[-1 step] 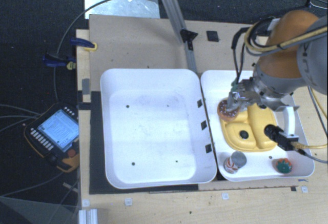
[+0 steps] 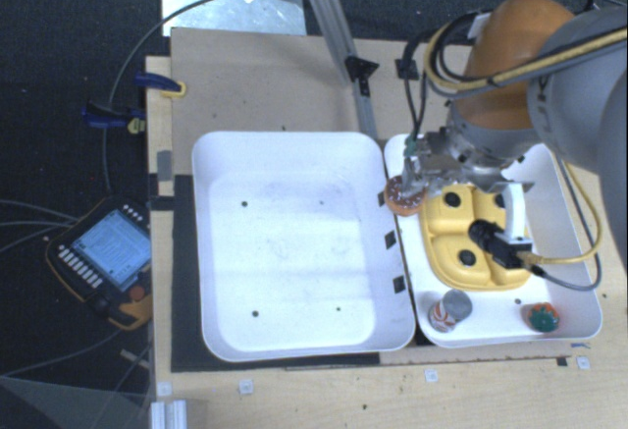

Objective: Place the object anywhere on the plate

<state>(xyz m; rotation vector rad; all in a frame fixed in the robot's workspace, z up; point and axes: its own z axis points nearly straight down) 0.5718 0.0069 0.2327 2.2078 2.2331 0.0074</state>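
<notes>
Right bin: yellow plate under the arm. Pincer at the plate's left edge, over a brown ring-shaped object (grip cannot be told). Near the front wall: grey cup, green-orange toy. Left bin alongside.

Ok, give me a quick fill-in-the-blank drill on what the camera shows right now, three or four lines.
1. The yellow plate lies in the ____ bin of the view.
2. The brown round object sits at the plate's ____ edge in the view.
3. The claw hangs just above the ____ object.
4. The green ball lies in the right bin's near-____ corner.

Missing words: right; left; brown; right
</notes>
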